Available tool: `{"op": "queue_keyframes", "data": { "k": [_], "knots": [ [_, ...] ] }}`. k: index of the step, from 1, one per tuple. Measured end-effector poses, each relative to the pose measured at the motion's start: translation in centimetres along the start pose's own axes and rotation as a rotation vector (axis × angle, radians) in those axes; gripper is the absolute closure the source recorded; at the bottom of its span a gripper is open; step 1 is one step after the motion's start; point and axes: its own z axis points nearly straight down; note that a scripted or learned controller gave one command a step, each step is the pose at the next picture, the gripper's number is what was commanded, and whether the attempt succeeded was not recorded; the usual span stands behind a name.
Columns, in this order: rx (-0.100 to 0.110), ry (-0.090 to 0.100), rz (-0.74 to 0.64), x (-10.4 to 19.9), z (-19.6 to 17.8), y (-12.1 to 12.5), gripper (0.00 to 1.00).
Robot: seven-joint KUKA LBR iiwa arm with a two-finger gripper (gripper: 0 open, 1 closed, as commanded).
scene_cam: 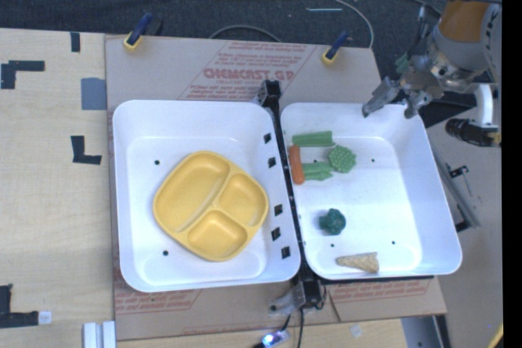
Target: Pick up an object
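Note:
My gripper (390, 103) hangs above the far right rim of the right bin (424, 175), fingers spread open with nothing between them. In that bin lie a long green piece (312, 139), an orange carrot stick (296, 165), a second green piece (318, 172), a bumpy light green vegetable (342, 159), a dark green broccoli-like piece (332, 221) and a tan wedge (359, 262). All of them sit well left of and nearer than the gripper.
A yellow divided plate (211, 204) lies in the left bin (134, 175). A black divider with clips (281, 175) runs between the bins. Yellow and blue clamps (137, 32) (334, 50) hold the cardboard at the back. Cables cross the dark floor behind.

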Motion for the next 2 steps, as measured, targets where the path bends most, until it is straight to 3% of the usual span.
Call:
{"op": "queue_keyframes", "data": {
  "k": [1, 2],
  "knots": [
    [-0.015, -0.003, -0.004, 0.1, -1.0, 0.3, 0.0],
    [-0.009, -0.003, -0.004, 0.0, 5.4, -0.2, 0.0]
  ]
}}
